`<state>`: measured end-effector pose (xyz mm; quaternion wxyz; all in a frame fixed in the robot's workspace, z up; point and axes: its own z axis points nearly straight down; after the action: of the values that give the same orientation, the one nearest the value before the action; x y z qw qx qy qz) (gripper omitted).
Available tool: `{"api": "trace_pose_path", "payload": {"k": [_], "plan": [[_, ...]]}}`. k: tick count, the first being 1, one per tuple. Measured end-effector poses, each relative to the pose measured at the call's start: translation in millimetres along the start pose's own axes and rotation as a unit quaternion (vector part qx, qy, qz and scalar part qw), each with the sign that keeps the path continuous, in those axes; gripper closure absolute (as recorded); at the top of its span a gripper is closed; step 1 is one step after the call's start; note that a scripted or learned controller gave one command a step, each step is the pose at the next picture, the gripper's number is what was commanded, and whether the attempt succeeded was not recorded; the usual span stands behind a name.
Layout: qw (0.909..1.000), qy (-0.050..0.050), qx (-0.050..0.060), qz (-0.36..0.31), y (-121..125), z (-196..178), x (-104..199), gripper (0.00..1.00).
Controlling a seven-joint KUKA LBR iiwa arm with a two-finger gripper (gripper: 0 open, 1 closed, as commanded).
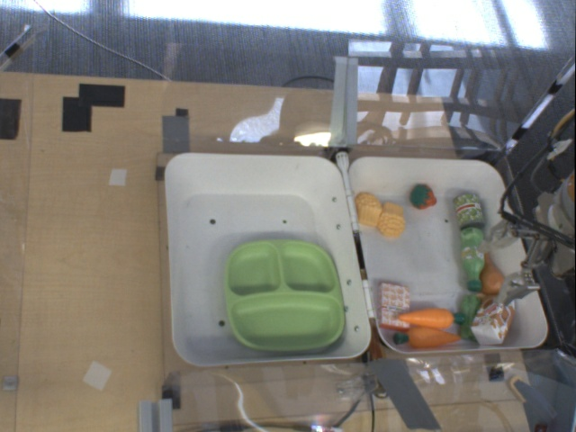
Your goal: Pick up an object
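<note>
The right bin (432, 174) holds several toy foods. Two yellow corn pieces (380, 215) lie near its left wall, and a red and green strawberry (421, 196) sits further back. A row of green pieces (470, 234) runs down the right side to a small orange fruit (490, 279). Two carrots (425, 326), a pink wafer packet (393, 297) and a white carton (491, 324) lie at the front. My gripper (526, 268) hangs over the bin's right rim, open, beside the orange fruit and above the carton, with nothing between its fingers.
The left bin (193, 196) holds a green divided plate (284, 294) at its front. A ridge where the two bins meet (353, 241) separates them. Dark cables and the arm's body (549, 196) crowd the right edge. A metal post (342, 102) stands behind the bins.
</note>
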<state>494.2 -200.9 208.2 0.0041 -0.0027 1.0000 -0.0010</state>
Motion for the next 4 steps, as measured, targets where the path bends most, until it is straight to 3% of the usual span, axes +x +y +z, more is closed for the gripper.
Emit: {"api": "trace_pose_path", "payload": {"k": [1, 2, 3, 4], "plan": [[0.9991, -0.006, 0.002, -0.043, -6, 117, -58, 0.0], [0.9988, -0.012, 0.004, -0.048, -4, 104, -62, 1.0], [0.9988, -0.011, 0.003, -0.048, -3, 105, -62, 0.0], [0.9998, -0.003, -0.001, 0.019, -3, 123, -140, 0.0]]}}
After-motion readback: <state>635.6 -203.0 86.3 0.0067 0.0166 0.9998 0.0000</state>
